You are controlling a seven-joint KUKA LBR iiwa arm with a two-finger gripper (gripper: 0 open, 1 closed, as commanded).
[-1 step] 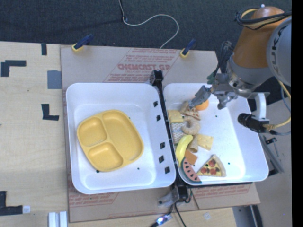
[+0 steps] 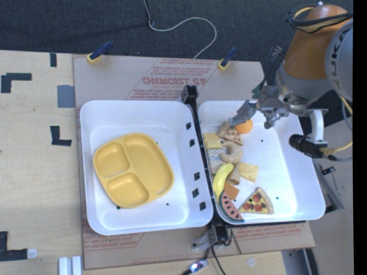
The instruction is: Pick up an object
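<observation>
Jaws over the orange ball

Looking down from the camera view, my jaws [image 2: 241,121] are hanging low in the right bin [image 2: 298,171], at its back left, touching or just over an orange ball [image 2: 245,127]; whether they are clenched I cannot tell. Toy food is lying just beside them: a banana [image 2: 222,178], a pizza slice [image 2: 256,201], a watermelon slice [image 2: 229,208]. A yellow divided plate [image 2: 133,168] is sitting in the left bin [image 2: 97,119].
</observation>
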